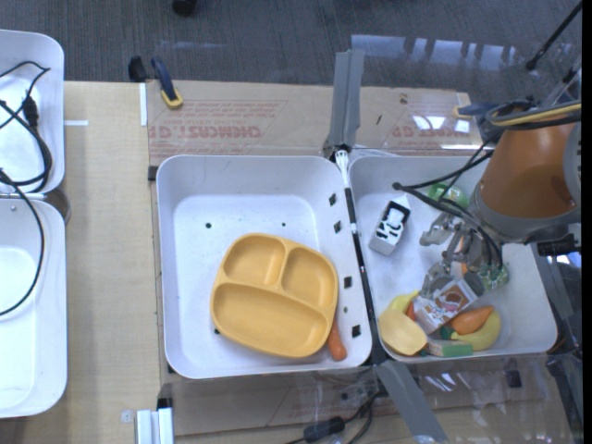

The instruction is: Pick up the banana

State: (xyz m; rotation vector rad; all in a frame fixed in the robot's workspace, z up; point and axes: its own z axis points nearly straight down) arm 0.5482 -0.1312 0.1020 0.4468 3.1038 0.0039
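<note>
The banana [488, 334] is a yellow curve lying at the front of the right bin [527, 276], partly under an orange carrot-like piece [472, 320] and a small printed packet [444, 303]. My gripper [442, 255] hangs just above and behind this pile, reaching in from the right under the orange-banded wrist. Its fingers stand apart, open, with nothing between them. It is a short way up and left of the banana, not touching it.
A yellow rounded object [402, 333] and a green piece [453, 349] lie beside the banana. A white and black item [390, 227] sits farther back in the right bin. The left bin [185, 248] holds a yellow divided plate [275, 294] and a small orange piece [337, 347].
</note>
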